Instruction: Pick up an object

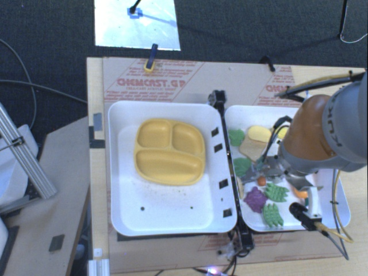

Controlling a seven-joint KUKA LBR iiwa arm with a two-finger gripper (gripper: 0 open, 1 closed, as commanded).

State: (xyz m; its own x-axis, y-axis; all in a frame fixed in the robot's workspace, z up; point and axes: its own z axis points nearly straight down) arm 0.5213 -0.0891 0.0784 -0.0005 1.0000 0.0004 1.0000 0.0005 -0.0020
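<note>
Purple catches the eye first: a small purple toy (255,199) lying low in the right bin (345,211), and that bin is the landmark for everything here. Inside it, toward its far end, sit a yellow piece (259,133) and a tan block (251,148), with green leafy toys (236,137) along its left wall and two more green pieces (276,193) just beside the purple one. The pincer (263,176) hangs over the middle of that bin, close to a small orange bit (261,181), with the arm's orange band (307,130) looming above. Whether it is released or clenched I cannot tell; the wrist hides that, and nothing is visibly carried. Left of the right bin, the other bin (123,211) carries a yellow divided plate (170,152). Now, the step in hand looks like the descent onto a pick. To do it well, I'd say choose one item standing apart from its neighbours, centre over it, come straight down, and close only once it sits squarely between; the clutter there makes a glancing grab likely.
</note>
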